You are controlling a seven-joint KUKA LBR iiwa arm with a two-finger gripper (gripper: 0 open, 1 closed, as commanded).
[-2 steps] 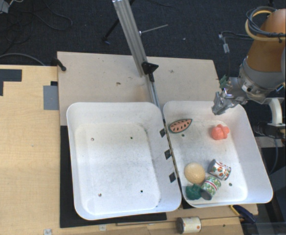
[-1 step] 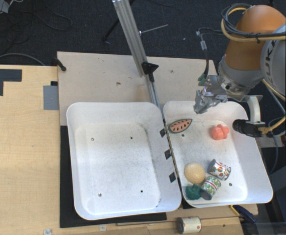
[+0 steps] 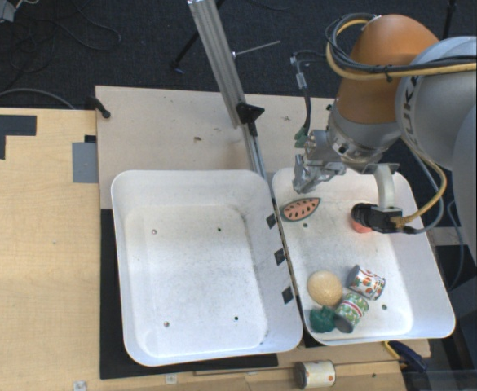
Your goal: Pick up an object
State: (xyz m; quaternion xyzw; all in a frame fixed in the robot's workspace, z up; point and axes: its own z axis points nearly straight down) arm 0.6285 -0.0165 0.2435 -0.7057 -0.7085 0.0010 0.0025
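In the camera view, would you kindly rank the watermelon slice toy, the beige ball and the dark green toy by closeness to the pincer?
1. Red watermelon slice toy, just below the pincer.
2. Round beige ball, lower in the right bin.
3. Dark green toy, at the bin's near edge.

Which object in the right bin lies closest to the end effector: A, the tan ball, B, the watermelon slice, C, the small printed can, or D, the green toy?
B: the watermelon slice lies just below the end effector at the far end of the right bin, while the tan ball, green toy and small printed can sit clustered at the near end.
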